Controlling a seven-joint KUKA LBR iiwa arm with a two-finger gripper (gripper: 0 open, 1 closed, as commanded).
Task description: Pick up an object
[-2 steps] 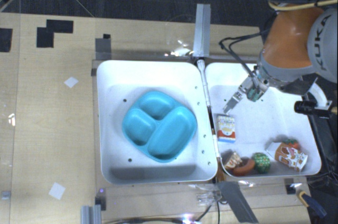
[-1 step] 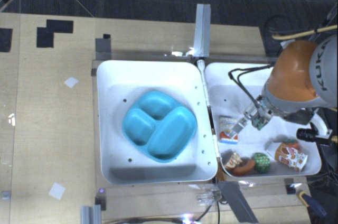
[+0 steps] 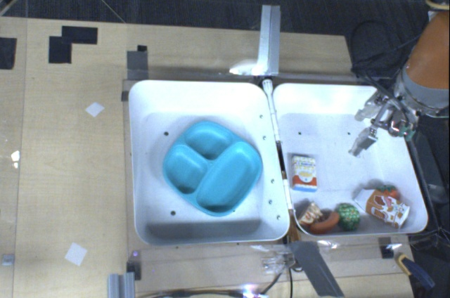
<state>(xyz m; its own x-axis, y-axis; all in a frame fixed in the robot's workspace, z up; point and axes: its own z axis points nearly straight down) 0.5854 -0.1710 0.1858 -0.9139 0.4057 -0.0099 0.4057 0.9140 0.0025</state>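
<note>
My gripper (image 3: 364, 128) hangs over the upper right part of the right bin (image 3: 330, 103), its two fingers spread open with nothing between them. Below and to its left, a small white and orange box (image 3: 304, 171) lies on the bin floor. Along the bin's front edge sit a brown and red toy food piece (image 3: 316, 217), a green round item (image 3: 348, 216) and an orange and white packet (image 3: 385, 205). The gripper is apart from all of them.
The left bin (image 3: 151, 121) holds a blue three-compartment plate (image 3: 212, 166). A metal post (image 3: 270, 40) stands behind the divider between the bins. Cables run over the dark floor at the back right.
</note>
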